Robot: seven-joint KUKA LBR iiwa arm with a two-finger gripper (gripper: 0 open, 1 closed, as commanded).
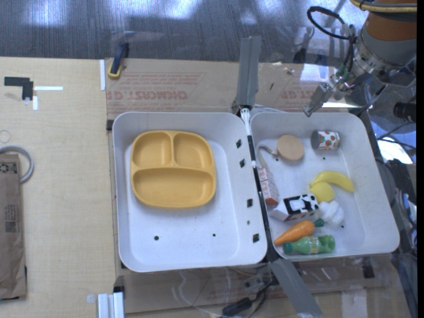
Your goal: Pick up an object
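A: Your hand (317,101) hangs above the right bin's (371,144) 12 o'clock rim; can't tell if it's open or closed. Nothing gripped.

B: Target?

A: Try the patterned cup (326,139), nearest, just below the hand. Descend straight, straddle it.

B: Counts?

A: Two bins. One yellow plate (173,168) in the left bin (132,244). One banana (334,181), carrot (294,231), green bottle (309,245), round disc (290,148).

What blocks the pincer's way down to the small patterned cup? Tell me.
Nothing visible. The pincer hangs above the right bin's back rim, and the patterned cup lies just below it in the view, with bare bin floor around it. The round wooden disc sits apart, to the cup's left.
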